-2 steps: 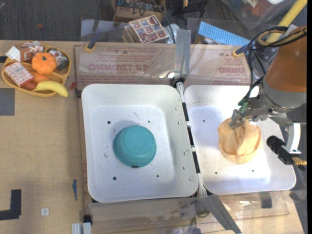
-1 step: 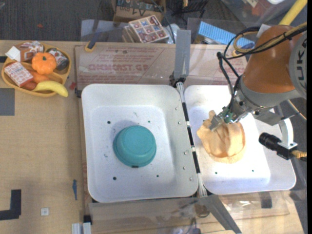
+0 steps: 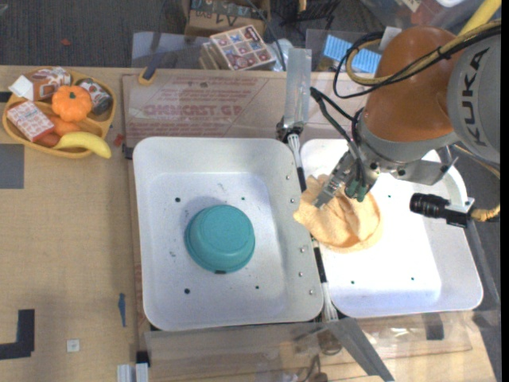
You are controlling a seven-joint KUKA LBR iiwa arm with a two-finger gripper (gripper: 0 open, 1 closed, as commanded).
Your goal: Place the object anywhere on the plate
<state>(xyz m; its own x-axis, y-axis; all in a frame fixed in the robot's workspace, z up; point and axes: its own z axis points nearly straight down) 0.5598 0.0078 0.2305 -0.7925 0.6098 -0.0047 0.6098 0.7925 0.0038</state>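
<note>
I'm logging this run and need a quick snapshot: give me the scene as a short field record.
left bin: holds a teal bowl, upside down, near the middle
right bin: holds an orange plate with a yellow cloth draped over its left side
gripper: above the cloth at the plate's upper left
cloth: reaches the divider between the bins
off bench: dish of toy food, top left

Arm from right, claw (image 3: pixel 343 191) lowered (slanting)

I see even, bright overhead light; the white bins (image 3: pixel 215 153) glare mildly, and the bowl (image 3: pixel 220 238) casts little shadow.
</note>
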